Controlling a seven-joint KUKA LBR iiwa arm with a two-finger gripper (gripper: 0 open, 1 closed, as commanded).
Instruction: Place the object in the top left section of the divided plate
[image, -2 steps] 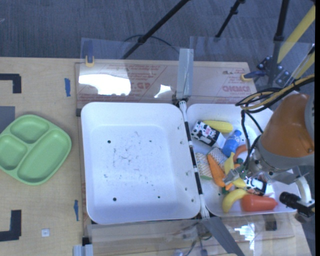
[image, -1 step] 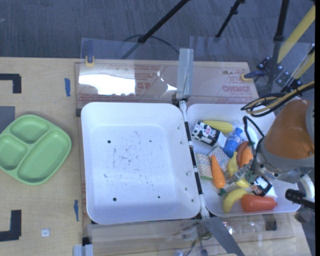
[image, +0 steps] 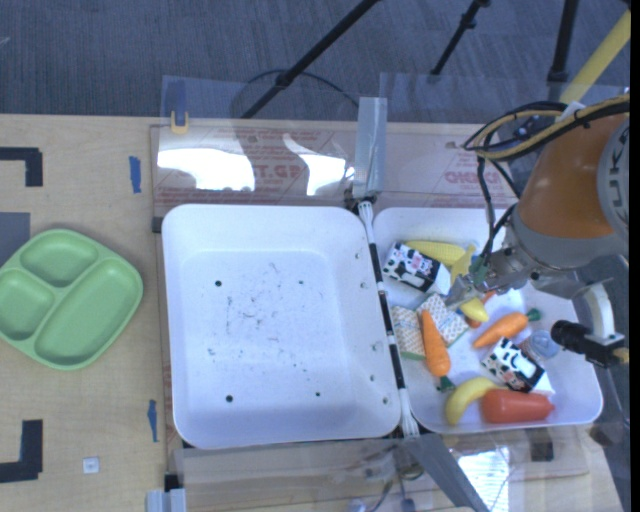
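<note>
The green divided plate (image: 68, 297) lies on the wooden bench at the far left, outside both bins. Its top left section (image: 60, 256) holds nothing. My gripper (image: 476, 287) hangs low over the right bin (image: 585, 395), far from the plate. It hovers above a pile of toy food, next to a small orange piece (image: 474, 311) and a yellow piece (image: 441, 251). Around it lie a black-and-white patterned block (image: 412, 265), an orange carrot (image: 434, 343) and a second carrot (image: 500, 327). I see nothing clearly held.
The left bin (image: 270, 320) sits between the plate and the right bin. Near the right bin's front lie a banana (image: 464, 396), a red toy (image: 516, 405) and another patterned block (image: 518, 368). The arm's orange band (image: 570, 190) looms over the bin's far right.
</note>
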